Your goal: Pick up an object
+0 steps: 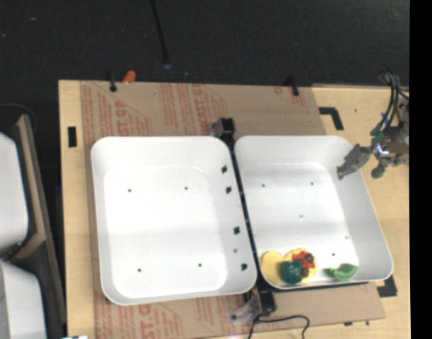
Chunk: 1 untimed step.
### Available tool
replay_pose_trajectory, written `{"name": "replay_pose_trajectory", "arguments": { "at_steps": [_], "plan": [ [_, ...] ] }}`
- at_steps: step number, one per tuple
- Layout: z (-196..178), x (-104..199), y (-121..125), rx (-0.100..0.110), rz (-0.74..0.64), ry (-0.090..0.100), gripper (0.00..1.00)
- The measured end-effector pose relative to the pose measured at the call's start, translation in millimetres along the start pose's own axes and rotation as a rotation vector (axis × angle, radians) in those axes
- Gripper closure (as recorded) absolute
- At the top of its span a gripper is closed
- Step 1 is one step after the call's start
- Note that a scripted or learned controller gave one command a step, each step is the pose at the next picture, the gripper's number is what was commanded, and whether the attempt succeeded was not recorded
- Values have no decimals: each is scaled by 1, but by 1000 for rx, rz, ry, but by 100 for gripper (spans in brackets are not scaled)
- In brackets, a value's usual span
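Note:
Several small objects lie bunched in the near corner of the right bin: a pale yellow round piece, a teal lump with a red and yellow bit behind it, and a green piece to their right. My gripper hangs over the right bin's far right rim, well away from those objects. Its two dark fingers stand spread apart with nothing between them.
The left bin lies beside the right one, with black clips along the seam between them. Both sit on a brown board on the bench. White containers stand at the far left.

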<state>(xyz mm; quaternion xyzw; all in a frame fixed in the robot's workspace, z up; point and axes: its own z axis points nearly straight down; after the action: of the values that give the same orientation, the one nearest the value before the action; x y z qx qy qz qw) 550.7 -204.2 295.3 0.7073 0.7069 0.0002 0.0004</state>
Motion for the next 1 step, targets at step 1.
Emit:
{"name": "replay_pose_trajectory", "arguments": {
  "at_steps": [1],
  "plan": [
    [163, 65, -23, 11, -2, 3, 0]
  ]
}}
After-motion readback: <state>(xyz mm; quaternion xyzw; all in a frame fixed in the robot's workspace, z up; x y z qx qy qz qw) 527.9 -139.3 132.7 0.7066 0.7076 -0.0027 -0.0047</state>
